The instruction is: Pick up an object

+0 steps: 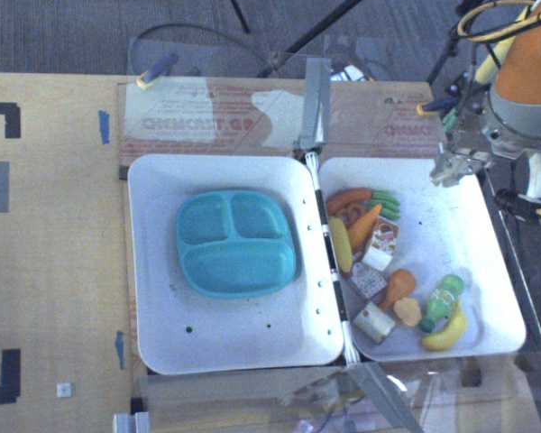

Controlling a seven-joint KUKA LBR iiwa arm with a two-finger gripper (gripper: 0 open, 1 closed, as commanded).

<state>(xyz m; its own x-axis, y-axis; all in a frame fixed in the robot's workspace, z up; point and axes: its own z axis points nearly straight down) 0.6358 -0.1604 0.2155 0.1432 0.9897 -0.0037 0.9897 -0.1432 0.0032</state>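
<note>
The claw (451, 171) hovers over the far right corner of the right bin (500, 269); I cannot tell its state. Toys lie heaped along the bin's left side. The banana (445, 332), lying apart, looks the easiest target: centre above it, then descend straight.

Teal plate (237, 243), white bins (153, 269), yellow banana (446, 335).
</note>
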